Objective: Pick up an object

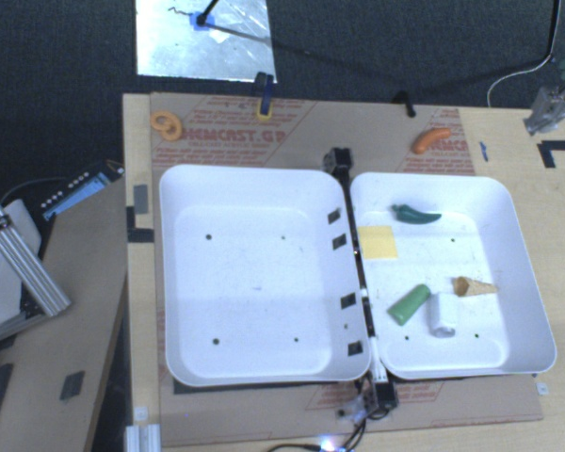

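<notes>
Two white bins sit side by side on the bench. The right bin holds all the loose pieces: a dark green pepper at the far side, a yellow square just nearer and to its left by the divider, a green cylinder toward the near side, a small white cylinder just right of it, and a tan cone beyond that. The left bin lies beside it. An orange sausage and an orange ring rest on the bench beyond the bins.
</notes>
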You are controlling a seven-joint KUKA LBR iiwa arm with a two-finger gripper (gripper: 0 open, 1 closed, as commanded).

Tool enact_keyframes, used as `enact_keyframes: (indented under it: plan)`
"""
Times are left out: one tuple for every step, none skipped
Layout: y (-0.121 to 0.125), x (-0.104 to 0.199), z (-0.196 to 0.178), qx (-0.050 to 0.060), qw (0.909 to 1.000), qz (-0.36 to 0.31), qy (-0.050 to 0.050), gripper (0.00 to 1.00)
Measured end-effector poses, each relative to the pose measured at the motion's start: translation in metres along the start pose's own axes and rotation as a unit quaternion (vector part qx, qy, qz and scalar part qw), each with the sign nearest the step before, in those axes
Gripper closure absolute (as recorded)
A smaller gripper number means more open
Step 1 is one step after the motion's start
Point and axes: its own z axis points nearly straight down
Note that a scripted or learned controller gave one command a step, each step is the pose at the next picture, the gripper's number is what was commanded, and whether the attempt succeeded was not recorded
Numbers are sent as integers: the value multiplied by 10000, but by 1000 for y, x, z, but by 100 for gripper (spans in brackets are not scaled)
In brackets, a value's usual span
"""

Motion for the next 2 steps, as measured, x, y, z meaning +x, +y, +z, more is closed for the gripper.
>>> enact_keyframes:
  plan:
    - [2,0,-11,-22,10000,-23,-10,100]
    - [3,0,-23,-42,10000,-47,-21,100]
